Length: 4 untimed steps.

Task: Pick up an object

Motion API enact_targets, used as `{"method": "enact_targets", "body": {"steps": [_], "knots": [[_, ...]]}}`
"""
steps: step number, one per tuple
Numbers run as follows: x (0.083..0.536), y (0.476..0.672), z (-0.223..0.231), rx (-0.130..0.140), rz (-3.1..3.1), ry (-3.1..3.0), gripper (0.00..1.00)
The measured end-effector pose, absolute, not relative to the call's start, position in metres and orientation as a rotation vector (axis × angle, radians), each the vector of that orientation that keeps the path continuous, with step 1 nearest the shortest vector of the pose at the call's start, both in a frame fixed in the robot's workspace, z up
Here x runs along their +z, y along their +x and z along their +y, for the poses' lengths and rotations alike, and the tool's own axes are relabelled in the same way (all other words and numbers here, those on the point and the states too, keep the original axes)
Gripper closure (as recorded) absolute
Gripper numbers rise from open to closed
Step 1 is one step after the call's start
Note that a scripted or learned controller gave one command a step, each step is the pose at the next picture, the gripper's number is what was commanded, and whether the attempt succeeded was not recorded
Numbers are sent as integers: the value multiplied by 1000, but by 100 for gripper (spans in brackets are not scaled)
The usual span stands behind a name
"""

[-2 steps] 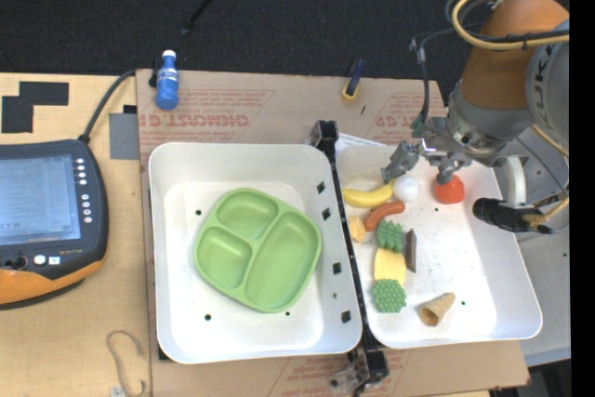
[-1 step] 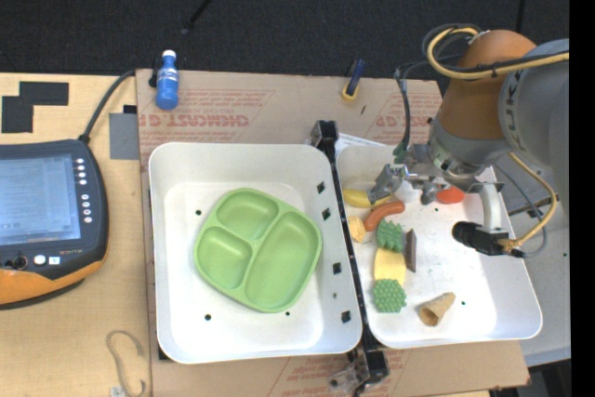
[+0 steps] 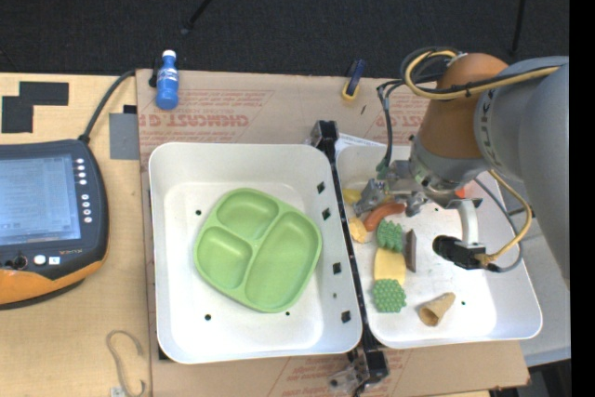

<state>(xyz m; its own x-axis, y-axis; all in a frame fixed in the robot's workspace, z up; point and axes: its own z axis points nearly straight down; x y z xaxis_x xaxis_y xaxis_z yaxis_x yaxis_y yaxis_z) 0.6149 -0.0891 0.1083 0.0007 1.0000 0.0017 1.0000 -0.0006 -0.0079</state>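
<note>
Beside the lime-green divided plate (image 3: 258, 248), the other white bin (image 3: 521, 311) holds a yellow block (image 3: 390, 267), dark-green bumpy pieces (image 3: 389, 296), an orange-red piece (image 3: 380, 216) and a tan cone (image 3: 435, 308). Brown cardboard worktop (image 3: 242, 107); blue bottle (image 3: 167, 81).

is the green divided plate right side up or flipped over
Right side up. The green divided plate lies flat in the left bin with its three hollow compartments and raised dividers facing the camera.
</note>
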Motion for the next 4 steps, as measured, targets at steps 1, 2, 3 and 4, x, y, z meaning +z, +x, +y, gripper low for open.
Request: {"method": "enact_targets", "body": {"steps": [1,2,3,4], "knots": [[86,614,-88,6,-2218,-2219,0],[97,614,-90,6,-2211,-2224,100],[141,617,-97,-1,-2215,-2230,100],[192,615,-88,-3,-2223,-2222,100]]}}
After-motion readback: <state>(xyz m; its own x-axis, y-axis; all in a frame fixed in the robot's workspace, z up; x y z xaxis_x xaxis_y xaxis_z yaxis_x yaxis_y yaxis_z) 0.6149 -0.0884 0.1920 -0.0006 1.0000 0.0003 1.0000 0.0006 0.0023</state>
